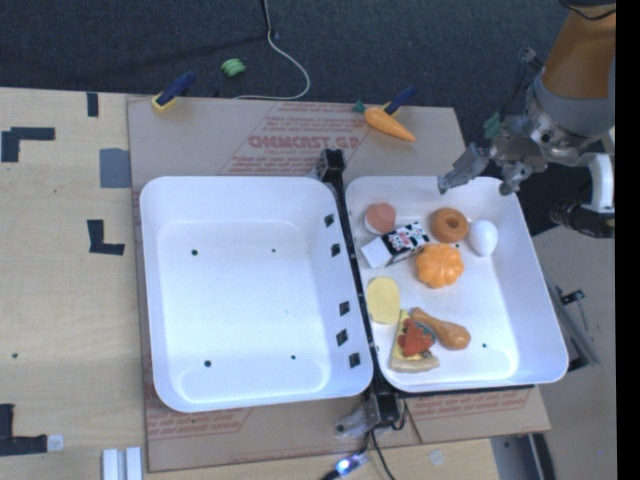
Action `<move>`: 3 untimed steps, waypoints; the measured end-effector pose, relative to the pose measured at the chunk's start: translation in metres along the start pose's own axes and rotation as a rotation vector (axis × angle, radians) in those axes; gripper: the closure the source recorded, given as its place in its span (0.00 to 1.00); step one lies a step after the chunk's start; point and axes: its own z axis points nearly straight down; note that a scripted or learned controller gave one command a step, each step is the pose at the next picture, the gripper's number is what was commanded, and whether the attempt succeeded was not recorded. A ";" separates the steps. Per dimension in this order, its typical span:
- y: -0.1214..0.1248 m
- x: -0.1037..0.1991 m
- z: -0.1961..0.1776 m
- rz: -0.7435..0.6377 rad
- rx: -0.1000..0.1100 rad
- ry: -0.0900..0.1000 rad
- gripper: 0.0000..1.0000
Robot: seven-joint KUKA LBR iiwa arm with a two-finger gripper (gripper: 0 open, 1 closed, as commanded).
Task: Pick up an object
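The right bin holds several toy foods: a pink round slice, a brown donut, a white egg, an orange pumpkin, a black-and-white spotted piece, a yellow piece, a chicken drumstick and a pizza slice. My gripper hangs over the bin's far rim, above and behind the donut and egg. Its fingers are spread open with nothing between them.
The left bin sits beside the right one, with a black clip divider between them. On the cardboard behind the bins lie a toy carrot, a blue-and-yellow piece and a green piece. A cable runs nearby.
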 end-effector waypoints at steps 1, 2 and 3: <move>-0.024 -0.077 0.147 0.006 0.009 0.000 0.00; 0.000 -0.057 0.180 0.002 -0.009 -0.004 0.00; 0.040 -0.024 0.199 0.003 0.028 0.005 0.00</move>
